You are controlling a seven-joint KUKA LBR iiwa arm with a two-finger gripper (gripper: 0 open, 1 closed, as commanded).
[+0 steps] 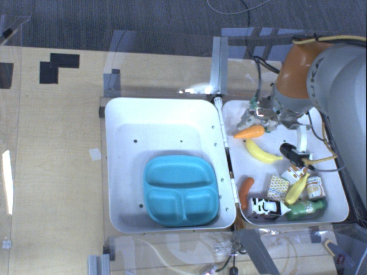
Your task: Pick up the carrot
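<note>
Dark grey carpet [143, 10] fills the far background, crossed by a thin looping cable [241, 4], and nearer lies a pale wooden bench [51, 153] with black block shapes [57, 66] marked on it. Two white bins sit side by side: the left bin [132, 119] holds a blue divided tray [180, 189], and the right bin [338, 208] holds the carrot [250, 133] near its far left corner, just beyond a banana [261, 152]. Small packages [279, 187] carry print too small to read. Whether the gripper [261, 114], hanging close above the carrot, is clenched or released cannot be told.
</note>
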